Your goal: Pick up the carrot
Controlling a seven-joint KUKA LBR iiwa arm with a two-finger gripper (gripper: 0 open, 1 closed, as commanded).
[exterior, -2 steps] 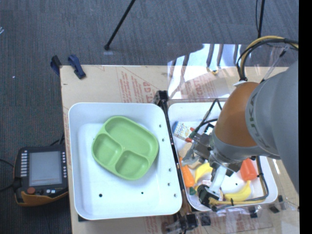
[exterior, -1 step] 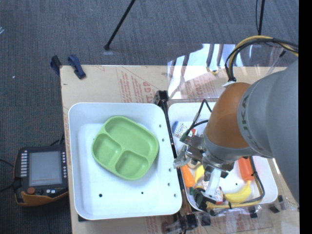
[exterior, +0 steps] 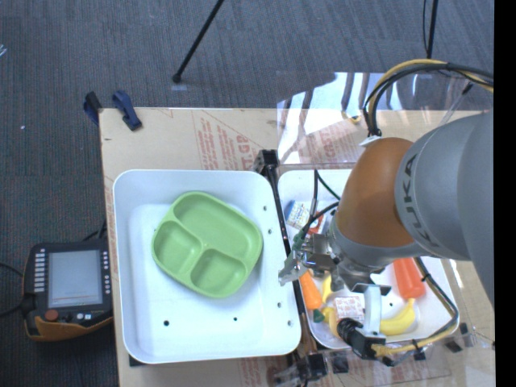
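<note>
One green three-compartment plate [exterior: 208, 244] lies in the left of two white bins [exterior: 129, 297]. Right of the plate, in the second bin [exterior: 310, 185], one carrot [exterior: 311, 290] rests just below the gripper [exterior: 300, 266], whose grip cannot be told. Farther right lie one yellow banana [exterior: 403, 319] and one orange-red stick [exterior: 408, 277], under the single grey arm [exterior: 435, 192].

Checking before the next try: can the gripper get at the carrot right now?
Probably yes. The gripper hangs right over the carrot in the right bin; the banana lies clear.
</note>
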